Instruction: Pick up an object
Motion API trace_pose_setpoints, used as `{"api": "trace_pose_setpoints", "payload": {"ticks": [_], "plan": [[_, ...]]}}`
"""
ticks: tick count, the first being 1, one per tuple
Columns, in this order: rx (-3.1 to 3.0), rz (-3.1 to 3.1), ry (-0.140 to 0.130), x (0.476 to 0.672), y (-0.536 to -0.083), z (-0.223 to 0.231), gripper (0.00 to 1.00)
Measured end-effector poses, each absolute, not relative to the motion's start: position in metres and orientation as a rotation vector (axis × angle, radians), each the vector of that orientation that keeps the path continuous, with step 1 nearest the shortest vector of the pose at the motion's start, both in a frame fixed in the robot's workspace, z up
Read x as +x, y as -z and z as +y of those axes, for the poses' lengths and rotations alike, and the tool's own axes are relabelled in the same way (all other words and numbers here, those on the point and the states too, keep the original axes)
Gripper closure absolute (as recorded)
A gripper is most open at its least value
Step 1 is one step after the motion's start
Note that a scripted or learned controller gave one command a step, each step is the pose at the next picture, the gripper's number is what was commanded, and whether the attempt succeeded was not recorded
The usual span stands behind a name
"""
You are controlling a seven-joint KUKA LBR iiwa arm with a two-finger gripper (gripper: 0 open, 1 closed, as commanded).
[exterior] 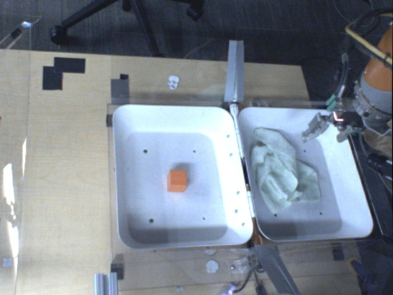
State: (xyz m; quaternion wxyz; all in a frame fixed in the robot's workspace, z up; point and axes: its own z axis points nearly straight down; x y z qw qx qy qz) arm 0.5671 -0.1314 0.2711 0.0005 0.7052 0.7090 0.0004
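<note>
At the far left the wooden bench (55, 183) carries a patch of black tape (60, 71) near its upper corner. The left white bin (129, 226) holds a small orange cube (177, 180), sitting alone near the middle of the floor, well apart from every wall. A grey metal divider (234, 72) stands upright above the seam where the two bins meet. The right white bin (350, 220) contains a crumpled pale green cloth (282, 171) spread over its centre. The gripper (325, 126) hovers over that bin's upper right corner, beside the cloth, its fingers spread and nothing between them. The arm (376, 85) enters from the right.
</note>
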Motion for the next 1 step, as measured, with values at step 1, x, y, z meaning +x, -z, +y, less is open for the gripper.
{"api": "trace_pose_setpoints", "payload": {"ticks": [1], "plan": [[2.12,2.308,-0.01,0.619,-0.0993,-0.1205,0.0]]}}
